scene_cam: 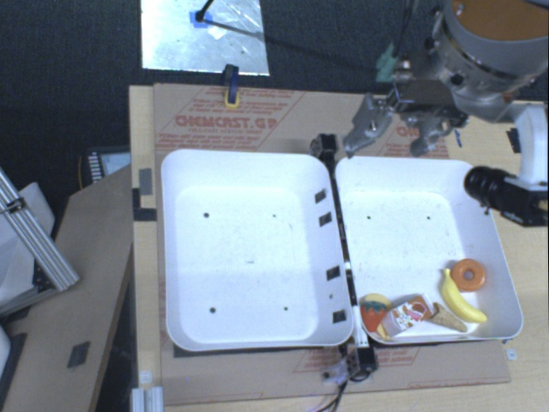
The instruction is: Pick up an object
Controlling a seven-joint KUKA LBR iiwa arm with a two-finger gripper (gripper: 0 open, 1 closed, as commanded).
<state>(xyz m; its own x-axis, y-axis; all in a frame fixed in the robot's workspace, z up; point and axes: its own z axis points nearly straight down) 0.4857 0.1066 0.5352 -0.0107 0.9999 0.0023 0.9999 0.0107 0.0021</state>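
Observation:
My gripper (393,141) hangs above the far rim of the right bin (403,221). Its two fingers (362,134) stand wide apart and open, with nothing between them. The objects lie far from it, in the near right corner of that bin: a yellow banana (461,297), an orange ring (468,273) just behind the banana, a round orange-red fruit (374,310), a white and red packet (406,317) and a small brown cone-shaped piece (449,319).
The left bin (249,247) lies beside the right one, joined by a black clipped seam (336,230). A black fixture (502,191) juts over the right bin's far right rim. A silvery sheet (204,24) lies beyond the bench.

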